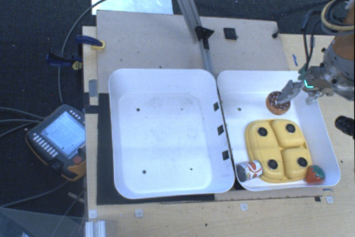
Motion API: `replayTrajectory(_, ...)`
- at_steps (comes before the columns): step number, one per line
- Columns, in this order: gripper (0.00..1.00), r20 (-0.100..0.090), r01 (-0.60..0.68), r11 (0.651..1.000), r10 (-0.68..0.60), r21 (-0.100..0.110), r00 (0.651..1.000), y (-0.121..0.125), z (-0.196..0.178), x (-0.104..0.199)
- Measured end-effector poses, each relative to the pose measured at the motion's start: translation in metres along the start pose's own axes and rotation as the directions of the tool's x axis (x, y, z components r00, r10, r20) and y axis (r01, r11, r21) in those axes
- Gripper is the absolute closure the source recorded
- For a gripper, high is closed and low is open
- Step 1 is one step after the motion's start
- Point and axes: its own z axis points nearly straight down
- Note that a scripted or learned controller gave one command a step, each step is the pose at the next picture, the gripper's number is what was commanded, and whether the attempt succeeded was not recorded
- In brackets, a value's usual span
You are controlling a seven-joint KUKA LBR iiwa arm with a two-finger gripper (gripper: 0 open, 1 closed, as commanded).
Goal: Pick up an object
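Observation:
In the right bin lie a small brown round object, a large yellow four-lobed block, a small can on its side and a red strawberry-like piece. My gripper reaches in from the right, its tip right over the brown round object near the bin's back. The fingers are too small and overlapped to read.
The left bin stands beside the right one, with black clips along the shared edge. A grey pole slants over the back of the bench. A teach pendant lies off the bench at the left.

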Motion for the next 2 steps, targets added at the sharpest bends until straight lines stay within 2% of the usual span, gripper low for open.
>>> replayTrajectory(1,0.00,0.000,0.000,1.000,0.000,-0.002,1.000,0.000,-0.001,0.000)
replayTrajectory(2,0.00,0.000,-0.003,1.000,0.003,0.003,1.000,0.001,0.061,-0.004)
